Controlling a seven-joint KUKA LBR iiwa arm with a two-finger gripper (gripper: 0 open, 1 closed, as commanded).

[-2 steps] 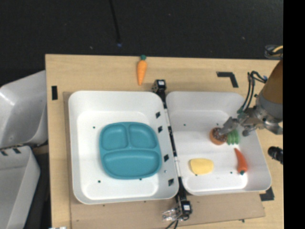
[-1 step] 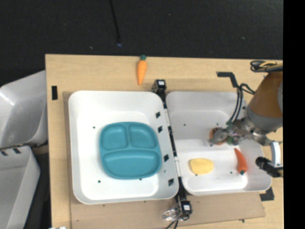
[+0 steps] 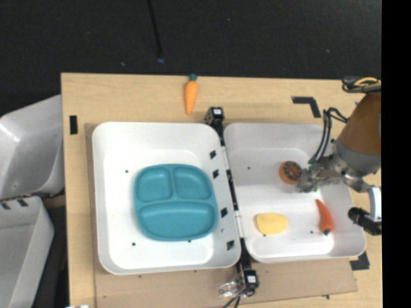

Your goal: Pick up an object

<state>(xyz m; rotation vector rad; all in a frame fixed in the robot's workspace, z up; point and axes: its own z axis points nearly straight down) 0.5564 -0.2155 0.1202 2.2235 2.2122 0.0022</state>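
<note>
Right bin [image 3: 257,140]: gripper [image 3: 307,182], finger state indiscernible, beside brown round object [image 3: 290,171]; yellow piece [image 3: 271,223] near front edge; red pepper [image 3: 325,215] toward right edge. Left bin [image 3: 109,236]: blue divided plate [image 3: 174,202], centre.

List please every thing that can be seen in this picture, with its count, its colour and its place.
Bins: two, white, side by side on the bench.
Divided plate: one, teal, in the left bin.
Carrot: one, orange, on the bench behind the bins.
Round item: one, brown, in the right bin, beside the gripper.
Yellow item: one, in the right bin, near its front.
Chili pepper: one, red-orange, in the right bin, right of the yellow item.
Gripper: one, grey, low in the right bin.
</note>
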